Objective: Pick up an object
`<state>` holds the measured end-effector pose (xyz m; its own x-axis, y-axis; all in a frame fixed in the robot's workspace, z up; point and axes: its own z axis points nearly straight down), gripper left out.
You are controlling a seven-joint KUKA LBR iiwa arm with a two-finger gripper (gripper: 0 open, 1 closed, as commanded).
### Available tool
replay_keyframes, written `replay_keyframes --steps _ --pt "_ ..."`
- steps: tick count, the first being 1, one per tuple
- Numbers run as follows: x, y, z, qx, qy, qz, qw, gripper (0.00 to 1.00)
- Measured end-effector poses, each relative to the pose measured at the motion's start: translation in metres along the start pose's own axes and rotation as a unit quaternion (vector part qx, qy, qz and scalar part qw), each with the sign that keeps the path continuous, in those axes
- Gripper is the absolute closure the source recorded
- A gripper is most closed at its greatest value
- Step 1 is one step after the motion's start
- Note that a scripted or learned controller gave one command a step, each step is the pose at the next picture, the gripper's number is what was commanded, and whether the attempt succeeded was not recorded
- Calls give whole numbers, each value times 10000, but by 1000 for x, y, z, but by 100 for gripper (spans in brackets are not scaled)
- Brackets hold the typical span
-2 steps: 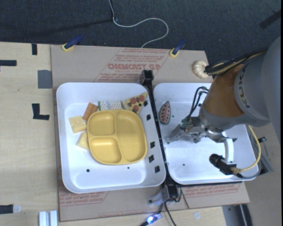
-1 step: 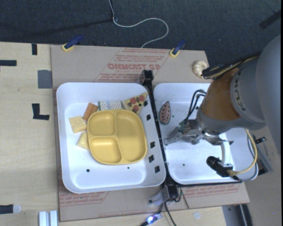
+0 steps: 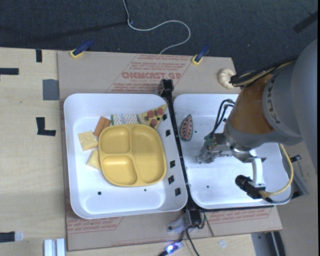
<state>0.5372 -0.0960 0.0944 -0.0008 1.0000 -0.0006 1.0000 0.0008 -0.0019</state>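
Left bin (image 3: 74, 143) holds a yellow divided plate (image 3: 132, 154); right bin (image 3: 224, 196) a small brown object (image 3: 186, 127)

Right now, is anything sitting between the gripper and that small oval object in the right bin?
Nothing visible does. The gripper hangs low in the right bin, and the small oval object lies up and to its left near the divider, with bare white floor between them. The yellow divided plate sits apart in the left bin.

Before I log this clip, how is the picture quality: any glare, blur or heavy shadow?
Camera view: soft and slightly blurry overall, with even lighting; the white bins look bright but not blown out. The claw is a smeared grey patch with little detail. The small oval object casts only a faint shadow.
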Motion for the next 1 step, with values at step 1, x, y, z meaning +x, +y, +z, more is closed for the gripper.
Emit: replay_keyframes --steps 1 --pt "-5 -8 -48 -11 6 2 10000 100"
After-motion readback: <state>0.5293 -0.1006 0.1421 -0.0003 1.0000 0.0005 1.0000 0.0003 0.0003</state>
